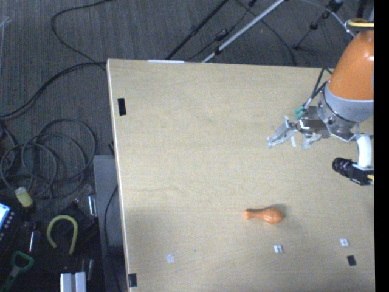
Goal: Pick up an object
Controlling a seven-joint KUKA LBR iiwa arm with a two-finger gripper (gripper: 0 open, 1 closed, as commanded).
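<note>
The object (pixel 265 215) is an orange, pear-shaped item lying on its side on the tan bench top (pixel 200 139). Its bulbous end points right and its narrow neck points left. It sits in the lower right part of the surface, well inside every edge.

The arm (pixel 352 72) enters from the right, orange band uppermost, grey wrist below. The gripper (pixel 281 137) extends leftward from the wrist, roughly level with the bench. Its fingers are splayed apart in a fairly wide stance, and nothing sits between them.

The object lies below the gripper in the view, slightly left of the wrist, well apart from the fingertips. No contact exists between them.

Open surface surrounds the object on all sides. Three small markers (pixel 278 248) lie near the lower right, just below the object. A black tab (pixel 121 106) sits near the left edge of the bench, far from the object. The left edge borders floor carrying cables (pixel 48 157) and a green hook (pixel 61 230). Tripod legs (pixel 255 17) cross the floor beyond the far edge.
</note>
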